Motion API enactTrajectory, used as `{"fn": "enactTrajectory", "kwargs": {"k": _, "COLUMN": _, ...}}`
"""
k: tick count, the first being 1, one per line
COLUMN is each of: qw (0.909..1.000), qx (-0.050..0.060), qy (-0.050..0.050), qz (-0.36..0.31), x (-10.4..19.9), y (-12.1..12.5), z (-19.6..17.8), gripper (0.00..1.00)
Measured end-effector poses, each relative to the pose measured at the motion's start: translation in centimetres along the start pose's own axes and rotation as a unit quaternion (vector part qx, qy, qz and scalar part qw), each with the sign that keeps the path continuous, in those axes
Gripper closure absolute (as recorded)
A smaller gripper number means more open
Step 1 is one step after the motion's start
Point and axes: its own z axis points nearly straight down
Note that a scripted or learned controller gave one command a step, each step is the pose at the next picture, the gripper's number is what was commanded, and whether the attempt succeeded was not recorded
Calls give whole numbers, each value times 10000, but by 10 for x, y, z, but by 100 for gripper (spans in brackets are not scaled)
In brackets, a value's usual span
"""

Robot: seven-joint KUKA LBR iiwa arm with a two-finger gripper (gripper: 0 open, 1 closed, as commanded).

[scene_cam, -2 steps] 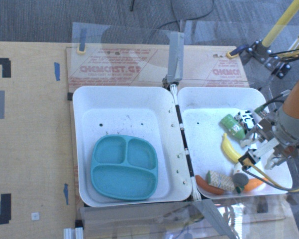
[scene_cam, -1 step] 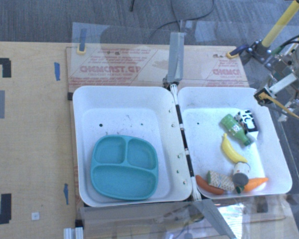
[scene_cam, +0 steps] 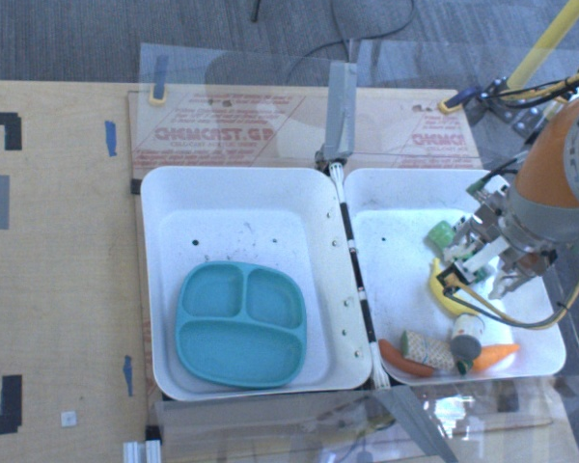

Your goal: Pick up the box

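On the wooden worktop (scene_cam: 58,258), the left bin (scene_cam: 164,201) holds a teal divided plate (scene_cam: 240,324) lying flat toward its near side. In the right bin (scene_cam: 386,258), a carrot-like piece (scene_cam: 405,359) lies at the near wall, touching what looks like a small patterned box (scene_cam: 432,350); another carrot (scene_cam: 495,355) lies further right. The gripper (scene_cam: 473,263) hangs over a yellow banana (scene_cam: 450,297) beside a green item (scene_cam: 440,232). Whether the fingers are apart or together I cannot tell.
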Motion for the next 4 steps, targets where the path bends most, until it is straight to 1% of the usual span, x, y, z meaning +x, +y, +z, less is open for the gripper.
{"fn": "enactTrajectory", "kwargs": {"k": 1, "qw": 9926, "qx": -21, "qy": 4, "qz": -1217, "x": -10, "y": 23, "z": -166, "gripper": 0}}
{"fn": "enactTrajectory", "kwargs": {"k": 2, "qw": 9816, "qx": -8, "qy": 5, "qz": -1909, "x": -56, "y": -11, "z": -27, "gripper": 0}}
{"fn": "enactTrajectory", "kwargs": {"k": 3, "qw": 9783, "qx": -13, "qy": 3, "qz": -2071, "x": 12, "y": -30, "z": 48, "gripper": 0}}
{"fn": "enactTrajectory", "kwargs": {"k": 4, "qw": 9792, "qx": -6, "qy": 5, "qz": -2029, "x": 9, "y": -28, "z": 39, "gripper": 100}}
